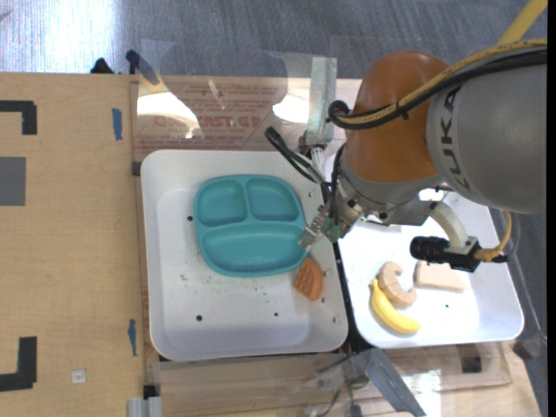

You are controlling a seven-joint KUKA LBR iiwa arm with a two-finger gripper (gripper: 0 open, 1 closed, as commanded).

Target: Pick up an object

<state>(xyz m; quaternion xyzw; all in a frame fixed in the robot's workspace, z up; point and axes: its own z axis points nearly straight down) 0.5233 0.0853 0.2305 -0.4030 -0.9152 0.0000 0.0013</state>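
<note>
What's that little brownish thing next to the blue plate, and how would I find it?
Start at the left white bin. Inside it lies a teal plastic plate with three compartments. At the plate's lower right corner, touching its rim, is a small orange-brown croissant-like toy pastry, the only brown, ridged item in that bin.

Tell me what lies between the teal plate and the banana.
In the camera view, an orange-brown food piece lies between the teal plate and the banana, then the bins' adjoining rims.
</note>
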